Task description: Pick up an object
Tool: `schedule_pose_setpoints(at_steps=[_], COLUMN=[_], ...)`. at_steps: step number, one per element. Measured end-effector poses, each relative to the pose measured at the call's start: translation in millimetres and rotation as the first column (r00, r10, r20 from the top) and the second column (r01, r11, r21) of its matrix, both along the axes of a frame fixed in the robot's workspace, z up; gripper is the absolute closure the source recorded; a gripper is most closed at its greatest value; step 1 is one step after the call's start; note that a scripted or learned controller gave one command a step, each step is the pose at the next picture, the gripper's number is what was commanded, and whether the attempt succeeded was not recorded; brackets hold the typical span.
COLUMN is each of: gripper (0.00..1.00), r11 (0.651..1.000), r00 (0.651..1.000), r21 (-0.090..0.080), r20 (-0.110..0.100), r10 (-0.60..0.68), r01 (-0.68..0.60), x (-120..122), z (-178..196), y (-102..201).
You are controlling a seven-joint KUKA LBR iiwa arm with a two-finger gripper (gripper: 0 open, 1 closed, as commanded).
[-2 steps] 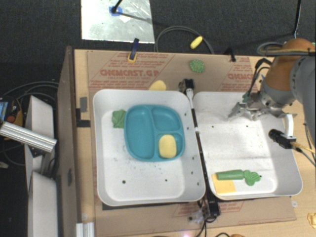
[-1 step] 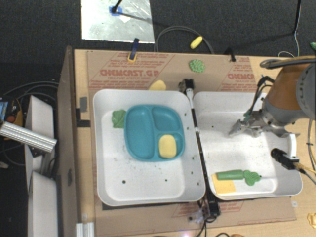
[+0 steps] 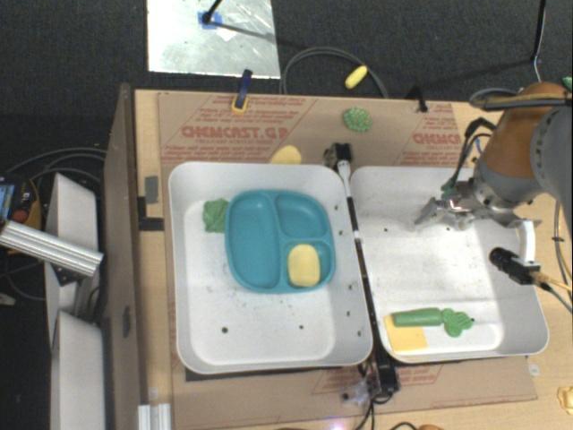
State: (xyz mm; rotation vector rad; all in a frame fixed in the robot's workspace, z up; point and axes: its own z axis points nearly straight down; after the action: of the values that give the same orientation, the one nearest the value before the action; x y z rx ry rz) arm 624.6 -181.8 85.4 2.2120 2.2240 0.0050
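Note:
My gripper hangs over the upper right part of the right bin, open, with nothing between its fingers. At that bin's front edge lie a green cucumber-like toy and, touching it, a flat yellow block, well below the gripper. In the left bin a teal divided plate carries a yellow rounded piece in its lower right compartment. A green leafy piece rests against the plate's left rim.
Behind the bins on the cardboard sit a yellow piece, a green round piece and a blue-and-yellow clip. A black divider separates the bins. A black fitting juts over the right bin's right side.

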Motion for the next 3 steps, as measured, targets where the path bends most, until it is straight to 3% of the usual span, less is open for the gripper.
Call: schedule_pose_setpoints(at_steps=[1, 2, 3], gripper=[0.0, 0.0, 0.0], r11=[1.0, 1.0, 1.0], r00=[1.0, 1.0, 1.0], r21=[0.004, -0.004, 0.002], r20=[-0.01, 0.006, -0.009], r10=[-0.005, 0.0, -0.007], r01=[0.005, 0.0, 0.007], x=[-63, 15, -44], z=[-2, 18, -2], y=[33, -15, -25])
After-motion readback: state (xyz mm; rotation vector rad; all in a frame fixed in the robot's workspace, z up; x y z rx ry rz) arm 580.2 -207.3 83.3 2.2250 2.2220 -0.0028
